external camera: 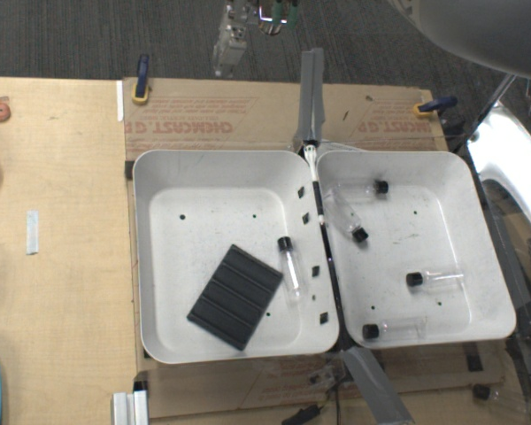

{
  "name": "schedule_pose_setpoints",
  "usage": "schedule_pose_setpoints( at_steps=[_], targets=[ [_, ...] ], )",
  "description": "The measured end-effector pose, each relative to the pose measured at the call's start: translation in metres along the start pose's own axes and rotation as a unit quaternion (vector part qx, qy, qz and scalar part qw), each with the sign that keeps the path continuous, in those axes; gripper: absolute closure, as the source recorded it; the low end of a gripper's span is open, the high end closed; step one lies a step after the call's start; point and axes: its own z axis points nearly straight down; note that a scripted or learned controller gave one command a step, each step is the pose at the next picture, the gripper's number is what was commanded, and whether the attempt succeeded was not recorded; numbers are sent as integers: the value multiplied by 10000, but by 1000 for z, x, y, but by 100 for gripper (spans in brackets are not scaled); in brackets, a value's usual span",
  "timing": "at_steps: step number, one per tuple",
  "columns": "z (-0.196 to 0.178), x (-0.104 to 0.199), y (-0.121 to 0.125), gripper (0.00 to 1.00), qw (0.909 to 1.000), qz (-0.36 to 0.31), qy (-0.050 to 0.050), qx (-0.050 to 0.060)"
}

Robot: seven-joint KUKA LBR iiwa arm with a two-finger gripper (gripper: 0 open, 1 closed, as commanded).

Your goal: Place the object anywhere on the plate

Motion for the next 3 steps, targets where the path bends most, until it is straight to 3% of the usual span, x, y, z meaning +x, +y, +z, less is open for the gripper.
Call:
schedule_pose_setpoints(
  at_steps=[3],
  targets=[
    [-26, -4, 1, 100, 10000, 2, -47, -19]
  ],
)
